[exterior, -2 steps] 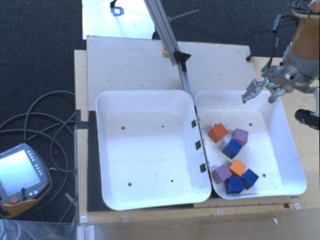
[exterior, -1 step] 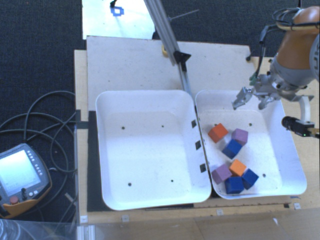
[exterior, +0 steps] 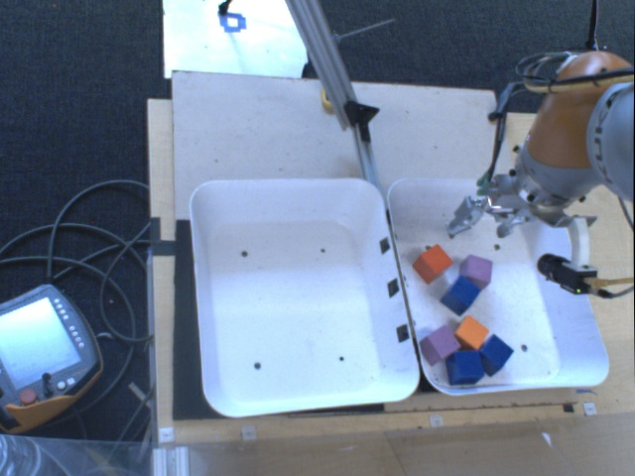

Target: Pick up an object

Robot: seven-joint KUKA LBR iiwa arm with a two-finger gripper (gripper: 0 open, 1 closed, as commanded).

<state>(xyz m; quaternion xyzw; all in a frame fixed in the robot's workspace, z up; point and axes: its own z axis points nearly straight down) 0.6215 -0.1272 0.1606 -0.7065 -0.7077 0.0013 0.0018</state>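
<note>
Several small blocks lie in the right bin (exterior: 556,320). An orange block (exterior: 433,263), a purple block (exterior: 476,269) and a blue block (exterior: 460,294) sit near its middle. A second cluster of purple (exterior: 439,344), orange (exterior: 472,331) and two blue blocks (exterior: 496,353) (exterior: 463,367) rests by the front wall. My gripper (exterior: 483,223) hovers over the bin's far part, behind the orange and purple blocks. Its fingers are spread open with nothing between them.
The left bin (exterior: 288,296) adjoins the right one. A slanted metal pole (exterior: 322,48) crosses the back of the bench down to the seam between the bins. A black connector (exterior: 561,271) hangs by the arm. A teach pendant (exterior: 40,350) and cables (exterior: 89,236) lie off the bench's left.
</note>
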